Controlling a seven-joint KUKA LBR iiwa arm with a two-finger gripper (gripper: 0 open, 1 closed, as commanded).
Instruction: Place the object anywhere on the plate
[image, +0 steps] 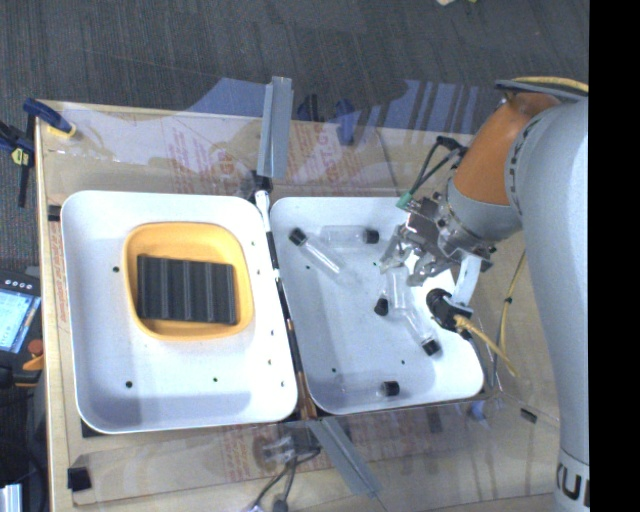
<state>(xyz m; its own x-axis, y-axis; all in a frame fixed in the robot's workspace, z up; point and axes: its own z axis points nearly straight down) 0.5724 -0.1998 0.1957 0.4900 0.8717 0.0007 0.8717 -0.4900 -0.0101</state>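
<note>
**Pale wooden bench, two white bins, arm over the right one**

Dark grey carpet (200, 40) behind a pale wooden bench (150, 150) under a clear sheet. Blue clamp (50, 115) at the far left corner, small lit screen (15, 315) off the left edge.

Left bin (90, 380): yellow plate (185, 238) sitting near its middle, with a dark ribbed insert (187, 288) lying on it.

Right bin (330, 340): several clear tubes with black caps, scattered flat on the floor and well apart from the plate.
- One tube (315, 250) slanted near the left wall, cap toward the far corner.
- Second tube (345, 237) along the far side, cap at its right end.
- Third tube (397, 290) just below the gripper, cap at its lower left end.
- Fourth tube (420, 330) slanted toward the right wall, cap at its lower end.
- Fifth tube (375, 387) by the near wall, hard to make out apart from its cap.

Grey arm (545, 200) reaching in from the right, orange band (495, 160) above the wrist, cables (430, 165) looping off it. Gripper (408, 255) low over the far right part of the right bin, close above the third tube. Open or closed: cannot tell, with clear plastic and metal overlapping there. Touching the tube or just over it: also unclear.
</note>
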